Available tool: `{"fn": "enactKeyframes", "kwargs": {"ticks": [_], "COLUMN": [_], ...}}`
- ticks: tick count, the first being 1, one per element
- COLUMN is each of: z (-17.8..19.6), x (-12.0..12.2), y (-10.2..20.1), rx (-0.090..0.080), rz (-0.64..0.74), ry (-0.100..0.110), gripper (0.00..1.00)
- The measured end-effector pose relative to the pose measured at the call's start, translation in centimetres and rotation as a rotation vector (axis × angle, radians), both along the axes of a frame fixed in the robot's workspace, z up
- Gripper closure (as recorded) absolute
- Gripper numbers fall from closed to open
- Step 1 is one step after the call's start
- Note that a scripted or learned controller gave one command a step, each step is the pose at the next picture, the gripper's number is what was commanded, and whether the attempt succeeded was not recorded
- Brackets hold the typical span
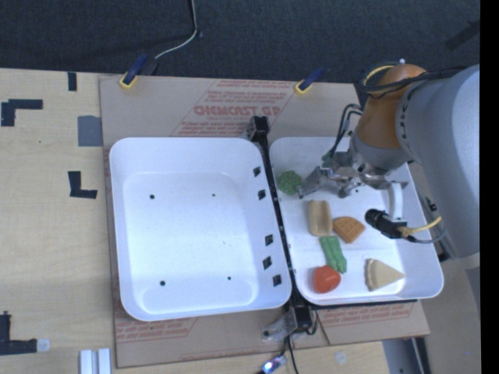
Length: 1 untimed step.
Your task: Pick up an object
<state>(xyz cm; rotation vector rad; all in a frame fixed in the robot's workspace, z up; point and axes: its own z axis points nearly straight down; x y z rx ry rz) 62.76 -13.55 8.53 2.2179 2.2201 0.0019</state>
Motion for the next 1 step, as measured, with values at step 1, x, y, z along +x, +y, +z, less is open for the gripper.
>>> {"fn": "enactKeyframes", "kwargs": {"ticks": [1], "z": [0.01], "x": [-5.16], "y": [3.99], "rx": [0.001], "rz": [0.001], "ry": [0.004], "gripper": [0.0]}}
